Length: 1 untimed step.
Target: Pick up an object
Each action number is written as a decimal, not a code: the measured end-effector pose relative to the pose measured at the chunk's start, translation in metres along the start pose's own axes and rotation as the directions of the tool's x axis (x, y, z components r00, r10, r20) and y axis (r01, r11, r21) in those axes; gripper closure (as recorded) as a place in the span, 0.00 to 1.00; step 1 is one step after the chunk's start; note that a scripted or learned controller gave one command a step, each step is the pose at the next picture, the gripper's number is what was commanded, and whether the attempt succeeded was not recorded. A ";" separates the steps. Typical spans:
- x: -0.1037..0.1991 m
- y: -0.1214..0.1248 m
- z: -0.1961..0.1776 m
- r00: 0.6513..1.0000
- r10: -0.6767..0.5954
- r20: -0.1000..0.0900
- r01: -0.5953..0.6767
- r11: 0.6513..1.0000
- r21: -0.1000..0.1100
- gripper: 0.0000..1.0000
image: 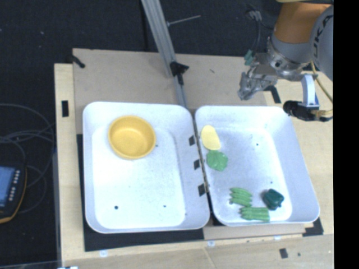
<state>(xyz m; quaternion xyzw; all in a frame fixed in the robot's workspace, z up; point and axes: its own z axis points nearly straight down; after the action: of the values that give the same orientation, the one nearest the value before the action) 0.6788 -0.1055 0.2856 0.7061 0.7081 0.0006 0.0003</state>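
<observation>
Two white bins (140,220): the left holds a yellow bowl (132,137); the right holds a yellow piece (210,138) and small green items (248,204). My gripper (251,88) hangs above the right bin's far rim, grasping nothing. Grip state indeterminate. No pick made; all remains.

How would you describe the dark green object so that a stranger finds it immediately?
Look in the right bin, at its near right corner. The dark teal object lies there, right of two light green pods. It is the darkest, most compact item in that bin.
</observation>
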 end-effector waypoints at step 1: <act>0.056 -0.008 -0.002 1.000 -0.001 0.000 0.001 1.000 0.000 1.00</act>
<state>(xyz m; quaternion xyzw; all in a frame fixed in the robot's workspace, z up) 0.6710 -0.0497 0.2871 0.7059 0.7083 0.0008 0.0001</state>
